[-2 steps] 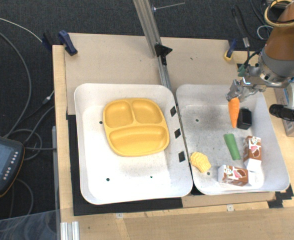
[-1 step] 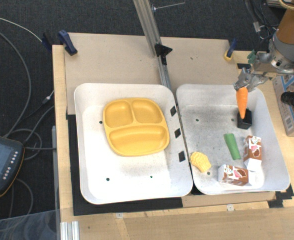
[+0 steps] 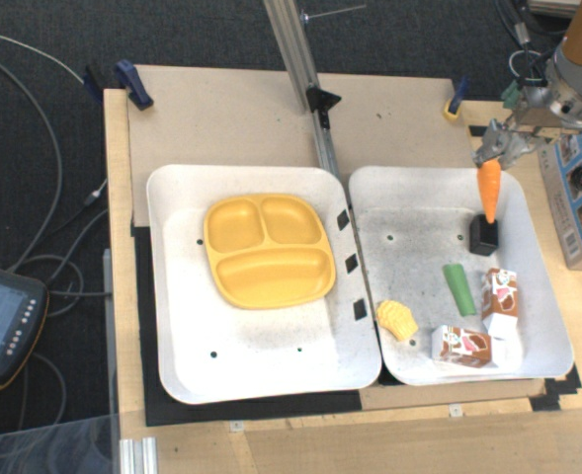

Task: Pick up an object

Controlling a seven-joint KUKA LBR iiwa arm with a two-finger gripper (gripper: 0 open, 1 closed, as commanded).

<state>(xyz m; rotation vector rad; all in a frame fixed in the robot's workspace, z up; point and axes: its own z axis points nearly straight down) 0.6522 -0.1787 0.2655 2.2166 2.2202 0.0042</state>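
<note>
My gripper (image 3: 496, 156) hangs over the far edge of the right-hand shallow white bin (image 3: 409, 205), and its two fingers are clamped on the top of a small orange plastic carrot (image 3: 489, 193) — the carrot dangles tip-down straight beneath me, lifted above the bin floor. Just below the carrot's tip sits a small black block (image 3: 483, 236). Nearer the camera from me lie a green cylindrical piece (image 3: 458, 288), two brown-and-white cartons (image 3: 501, 296) (image 3: 465, 346) and a small yellow corn-like toy (image 3: 396, 320). Well off to my side, in the left-hand white bin (image 3: 177, 294), rests a yellow plastic plate with three compartments (image 3: 269, 249).
</note>
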